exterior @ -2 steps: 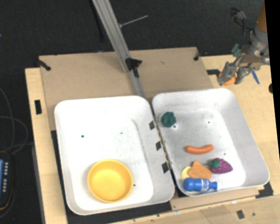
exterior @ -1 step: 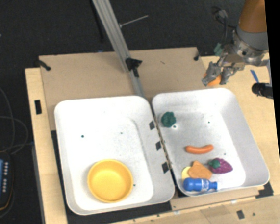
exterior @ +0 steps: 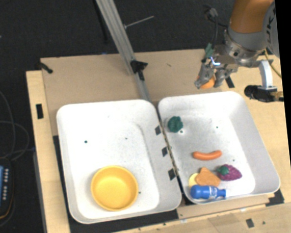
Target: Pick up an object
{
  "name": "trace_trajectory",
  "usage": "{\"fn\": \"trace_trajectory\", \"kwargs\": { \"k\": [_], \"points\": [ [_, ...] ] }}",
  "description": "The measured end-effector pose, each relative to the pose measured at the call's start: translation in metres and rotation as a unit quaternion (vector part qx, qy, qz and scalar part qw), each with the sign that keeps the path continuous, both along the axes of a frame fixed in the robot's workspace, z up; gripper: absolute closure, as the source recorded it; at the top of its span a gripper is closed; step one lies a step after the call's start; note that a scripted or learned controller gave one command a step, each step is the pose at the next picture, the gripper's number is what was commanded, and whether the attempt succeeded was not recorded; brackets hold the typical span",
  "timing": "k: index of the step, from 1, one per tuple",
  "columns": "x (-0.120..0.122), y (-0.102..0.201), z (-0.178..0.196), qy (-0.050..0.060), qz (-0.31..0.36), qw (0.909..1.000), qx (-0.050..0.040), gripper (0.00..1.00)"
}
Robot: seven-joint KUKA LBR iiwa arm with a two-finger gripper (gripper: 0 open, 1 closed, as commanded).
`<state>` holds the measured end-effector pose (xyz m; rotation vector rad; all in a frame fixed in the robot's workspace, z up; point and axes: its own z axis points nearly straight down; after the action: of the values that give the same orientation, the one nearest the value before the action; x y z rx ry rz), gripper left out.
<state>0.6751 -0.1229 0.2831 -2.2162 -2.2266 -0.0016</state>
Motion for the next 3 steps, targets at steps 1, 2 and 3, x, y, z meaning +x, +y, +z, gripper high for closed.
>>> {"fn": "trace_trajectory", "kwargs": {
  "k": [1, 2, 3],
  "points": [
    [-0.007, 0.045, -0.005, 0.000, 0.000, 1.0000, -0.0002, 1.00],
    [-0.002, 0.089, -0.022, 0.001, 0.000, 1.0000, -0.0003, 1.00],
    [-0.004, 0.151, -0.033, 0.001, 0.001, 1.0000, 0.0002, 1.00]
  ]
}}
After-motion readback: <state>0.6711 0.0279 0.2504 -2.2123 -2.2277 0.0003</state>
